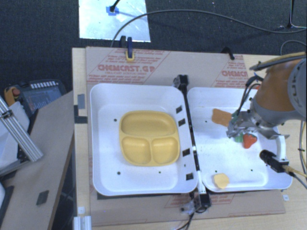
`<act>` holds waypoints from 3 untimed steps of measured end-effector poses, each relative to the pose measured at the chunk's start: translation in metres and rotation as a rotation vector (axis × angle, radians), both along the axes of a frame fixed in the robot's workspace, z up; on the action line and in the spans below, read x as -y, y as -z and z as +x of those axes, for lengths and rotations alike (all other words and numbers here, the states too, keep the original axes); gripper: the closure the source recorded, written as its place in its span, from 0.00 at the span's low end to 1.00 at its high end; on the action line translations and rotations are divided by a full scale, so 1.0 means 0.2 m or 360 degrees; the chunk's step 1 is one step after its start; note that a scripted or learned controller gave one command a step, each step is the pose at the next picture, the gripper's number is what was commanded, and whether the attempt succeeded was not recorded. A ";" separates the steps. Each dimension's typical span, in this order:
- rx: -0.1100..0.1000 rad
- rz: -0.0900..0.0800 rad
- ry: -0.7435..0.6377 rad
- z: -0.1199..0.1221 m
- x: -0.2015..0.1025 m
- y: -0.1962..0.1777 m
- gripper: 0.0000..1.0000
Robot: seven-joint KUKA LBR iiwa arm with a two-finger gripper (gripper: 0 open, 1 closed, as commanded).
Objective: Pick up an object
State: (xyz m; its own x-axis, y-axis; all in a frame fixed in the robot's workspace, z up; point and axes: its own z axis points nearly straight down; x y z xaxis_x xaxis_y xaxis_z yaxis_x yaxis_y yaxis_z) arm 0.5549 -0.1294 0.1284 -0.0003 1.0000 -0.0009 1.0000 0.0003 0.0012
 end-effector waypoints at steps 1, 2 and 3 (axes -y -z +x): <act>0.0008 -0.0001 -0.0006 0.03 0.00 -0.22 1.00; 0.0008 -0.0001 -0.0006 0.03 0.00 -0.41 1.00; 0.0004 0.0005 -0.0015 0.06 -0.27 -0.47 1.00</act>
